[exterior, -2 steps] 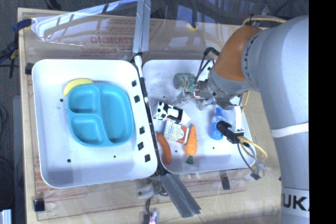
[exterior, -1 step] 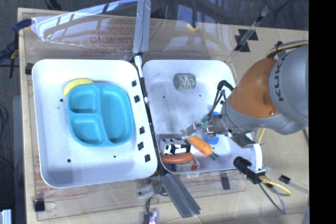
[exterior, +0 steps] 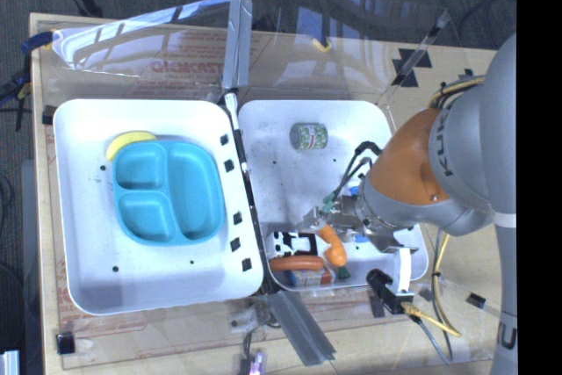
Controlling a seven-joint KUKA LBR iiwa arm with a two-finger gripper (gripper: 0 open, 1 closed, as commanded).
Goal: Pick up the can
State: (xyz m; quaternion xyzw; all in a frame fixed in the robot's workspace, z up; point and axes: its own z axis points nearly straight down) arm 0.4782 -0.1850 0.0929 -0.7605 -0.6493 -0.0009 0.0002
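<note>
- can lies on its side at far end of right bin.
- gripper low over near end, well apart from can; finger state: cannot tell.

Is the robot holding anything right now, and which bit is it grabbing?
I can't tell. The gripper hangs low over the orange toys, while the can lies apart, untouched, near the bin's far side.
</note>
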